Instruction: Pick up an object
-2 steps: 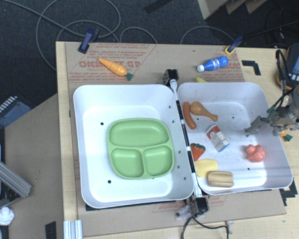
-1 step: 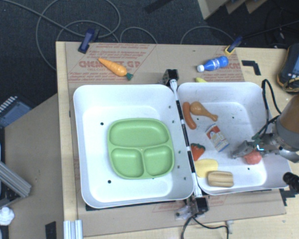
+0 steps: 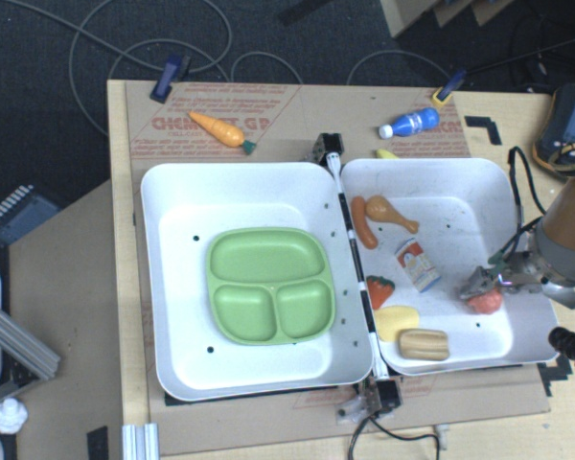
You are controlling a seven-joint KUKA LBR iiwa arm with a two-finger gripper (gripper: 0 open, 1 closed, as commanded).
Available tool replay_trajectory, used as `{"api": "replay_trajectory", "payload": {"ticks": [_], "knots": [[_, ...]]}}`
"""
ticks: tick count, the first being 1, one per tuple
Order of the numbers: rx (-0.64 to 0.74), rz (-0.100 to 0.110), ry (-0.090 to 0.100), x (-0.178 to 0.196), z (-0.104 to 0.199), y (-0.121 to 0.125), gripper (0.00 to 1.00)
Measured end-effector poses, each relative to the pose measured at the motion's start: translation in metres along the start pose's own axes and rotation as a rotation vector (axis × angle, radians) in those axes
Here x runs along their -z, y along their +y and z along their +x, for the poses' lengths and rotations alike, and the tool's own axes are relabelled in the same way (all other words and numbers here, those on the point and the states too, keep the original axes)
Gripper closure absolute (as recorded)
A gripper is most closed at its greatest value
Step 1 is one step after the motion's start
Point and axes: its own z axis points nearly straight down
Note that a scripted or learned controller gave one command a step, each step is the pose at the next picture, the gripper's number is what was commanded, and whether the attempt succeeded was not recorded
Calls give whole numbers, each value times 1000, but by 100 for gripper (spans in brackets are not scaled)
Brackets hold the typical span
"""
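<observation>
- The gripper [image 3: 486, 286] is low inside the right bin [image 3: 460, 175], at about 4 o'clock from the bin's middle, and it is directly over a small red object [image 3: 485, 302].
- Its metal tips touch or nearly touch the top of the red object, but I cannot tell how far the fingers are apart, or whether the object is really between them.
- The red object seems to rest on the bin floor, so in my judgement the pick is only at the reaching or closing step; the grasp is not confirmed and the lift is not done.
- The other objects in the right bin lie apart from the gripper: a drumstick [image 3: 391, 213] and a sausage [image 3: 362, 223] at about 10 o'clock from the bin's middle, a small carton [image 3: 417, 264] near the middle, and a strawberry [image 3: 379, 289], a yellow piece [image 3: 396, 321] and a bread roll [image 3: 423, 344] toward 7 o'clock.
- The left bin [image 3: 172, 257] holds a green divided plate [image 3: 268, 286].
- The arm [image 3: 567, 247] is cut off at the right edge of the view, so only its wrist part is visible.
- The gripper covers the top of the red object, so what kind of toy it is I cannot say.
</observation>
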Motion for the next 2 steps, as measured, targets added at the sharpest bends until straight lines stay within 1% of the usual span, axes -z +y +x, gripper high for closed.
{"api": "replay_trajectory", "payload": {"ticks": [1,2], "knots": [[6,3,4,57,94,41,100],[3,5,3,131,139,-15,100]]}}
